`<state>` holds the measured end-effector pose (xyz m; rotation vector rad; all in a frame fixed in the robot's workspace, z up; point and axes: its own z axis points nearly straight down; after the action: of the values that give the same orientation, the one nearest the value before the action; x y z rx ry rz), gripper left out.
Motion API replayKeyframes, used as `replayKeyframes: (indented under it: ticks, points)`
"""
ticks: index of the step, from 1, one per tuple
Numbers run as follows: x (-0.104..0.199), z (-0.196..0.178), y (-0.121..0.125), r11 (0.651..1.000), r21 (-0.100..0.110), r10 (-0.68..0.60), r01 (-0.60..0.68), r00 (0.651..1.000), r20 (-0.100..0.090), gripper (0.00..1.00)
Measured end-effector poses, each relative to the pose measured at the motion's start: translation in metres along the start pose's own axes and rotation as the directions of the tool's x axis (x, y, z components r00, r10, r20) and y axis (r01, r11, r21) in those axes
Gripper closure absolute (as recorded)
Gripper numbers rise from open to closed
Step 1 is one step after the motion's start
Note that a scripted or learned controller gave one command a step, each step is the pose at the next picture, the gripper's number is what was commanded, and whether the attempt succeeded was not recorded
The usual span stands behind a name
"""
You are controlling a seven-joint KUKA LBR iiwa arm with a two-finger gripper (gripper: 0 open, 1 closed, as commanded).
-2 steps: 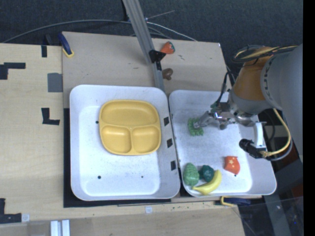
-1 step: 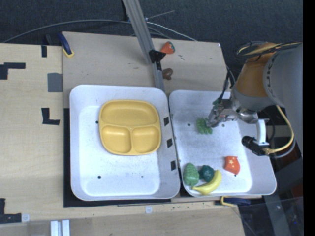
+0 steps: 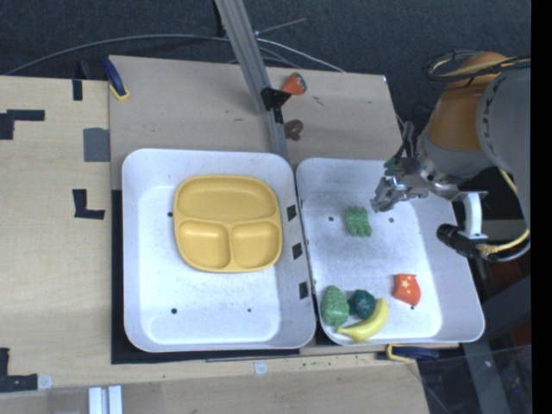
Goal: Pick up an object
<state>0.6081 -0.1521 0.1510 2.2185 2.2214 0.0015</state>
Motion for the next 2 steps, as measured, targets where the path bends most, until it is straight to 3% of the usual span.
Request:
replayKeyframes:
  ticks: [2]
  points:
    - [-0.003, -0.110, 0.003, 1.000, -0.003, -0.001, 0.001, 1.000, 0.000, 1.00]
